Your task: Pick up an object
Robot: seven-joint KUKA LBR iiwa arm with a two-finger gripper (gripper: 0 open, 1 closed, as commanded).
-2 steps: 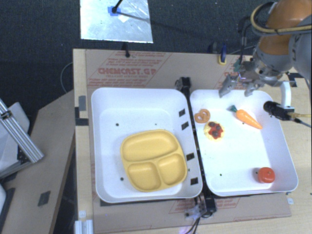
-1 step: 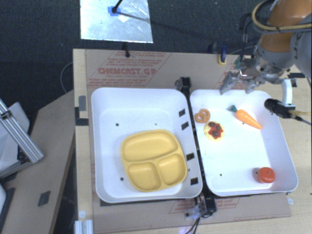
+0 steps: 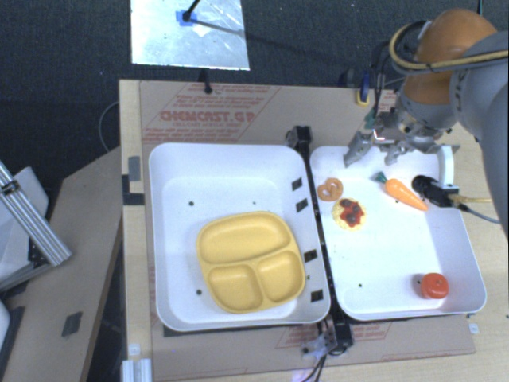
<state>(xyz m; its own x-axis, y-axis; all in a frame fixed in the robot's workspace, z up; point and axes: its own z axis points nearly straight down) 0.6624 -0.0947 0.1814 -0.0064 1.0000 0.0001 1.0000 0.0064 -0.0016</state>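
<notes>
The arm enters from the right, its orange band above the wrist. The jaws (image 3: 370,159) stand spread apart over the far end of the right bin (image 3: 453,249), with nothing between them. A carrot (image 3: 405,195) lies just in front of the jaws, apart from them, near the bin's far right side. A pretzel (image 3: 330,189) lies near the bin's left wall, with a small pizza piece (image 3: 350,213) just beside it. A red tomato (image 3: 433,286) sits at the near right corner. The left bin (image 3: 171,213) holds a yellow divided tray (image 3: 250,259). Both bins rest on the table (image 3: 131,118).
</notes>
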